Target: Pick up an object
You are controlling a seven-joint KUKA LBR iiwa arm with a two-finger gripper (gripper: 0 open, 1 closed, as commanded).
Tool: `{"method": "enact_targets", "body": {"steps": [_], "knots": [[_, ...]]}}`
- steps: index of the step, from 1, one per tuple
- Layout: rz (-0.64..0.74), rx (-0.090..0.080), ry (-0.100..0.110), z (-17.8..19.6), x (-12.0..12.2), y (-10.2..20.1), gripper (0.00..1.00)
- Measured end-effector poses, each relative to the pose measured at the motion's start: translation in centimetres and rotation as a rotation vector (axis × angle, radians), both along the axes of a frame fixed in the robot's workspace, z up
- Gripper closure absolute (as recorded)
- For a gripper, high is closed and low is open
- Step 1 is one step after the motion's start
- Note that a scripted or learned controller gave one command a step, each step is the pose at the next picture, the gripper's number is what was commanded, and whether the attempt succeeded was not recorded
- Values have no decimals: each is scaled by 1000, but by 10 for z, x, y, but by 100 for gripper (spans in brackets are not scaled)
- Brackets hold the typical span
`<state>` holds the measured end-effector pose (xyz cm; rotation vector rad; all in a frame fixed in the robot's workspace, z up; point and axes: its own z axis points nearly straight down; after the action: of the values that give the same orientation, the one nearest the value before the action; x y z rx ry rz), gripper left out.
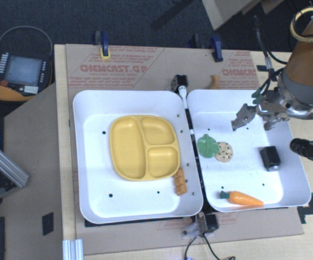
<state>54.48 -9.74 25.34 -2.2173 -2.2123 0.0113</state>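
The right bin (pixel 292 196) holds a green leafy piece (pixel 205 145), a speckled cookie (pixel 224 153) touching it, a black block (pixel 270 157) and an orange carrot (pixel 245 199) near the front wall. My gripper (pixel 256 119) hangs over the back part of this bin, up and to the right of the cookie and back-left of the black block. Its two fingers stand spread apart, open, with nothing between them.
The left bin (pixel 91 145) carries a yellow divided plate (pixel 144 147) and a small brown fried piece (pixel 179 183) by its front right corner. A black clamp (pixel 179 83) sits where the bins meet at the back. A black part (pixel 307 148) overhangs the right bin's right wall.
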Motion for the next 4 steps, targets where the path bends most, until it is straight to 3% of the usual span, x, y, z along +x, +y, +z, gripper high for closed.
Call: {"method": "enact_targets", "body": {"steps": [1, 2, 4], "knots": [[3, -1, -12, 6, 2, 0, 0], [2, 0, -6, -38, 6, 0, 0], [2, 0, -4, -160, 8, -3, 0]]}}
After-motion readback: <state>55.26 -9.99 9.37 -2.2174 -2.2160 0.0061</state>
